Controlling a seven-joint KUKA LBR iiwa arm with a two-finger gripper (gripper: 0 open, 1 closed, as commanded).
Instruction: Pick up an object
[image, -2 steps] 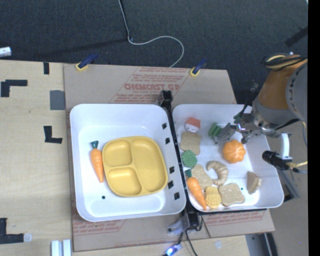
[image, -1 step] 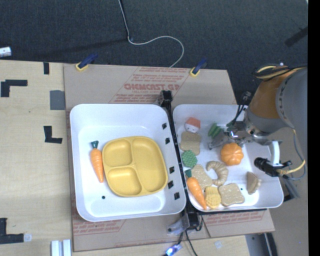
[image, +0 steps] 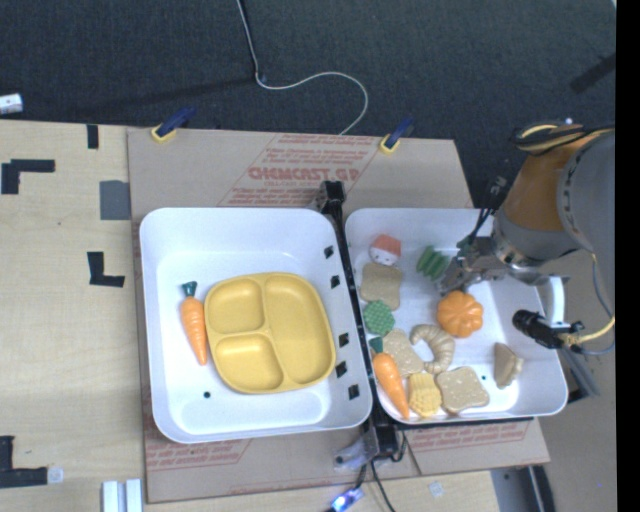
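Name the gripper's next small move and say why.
Probably a short descent toward the orange pumpkin: the gripper sits just above it in the right bin, with nothing visibly held, and the pumpkin lies apart from the croissant.

The bench (image: 60, 300) carries a cardboard sheet (image: 290, 170), and on it two white bins (image: 165, 300) side by side.

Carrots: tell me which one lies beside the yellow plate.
The carrot in the left bin, just left of the yellow plate. The other carrot lies in the right bin among the toy food.
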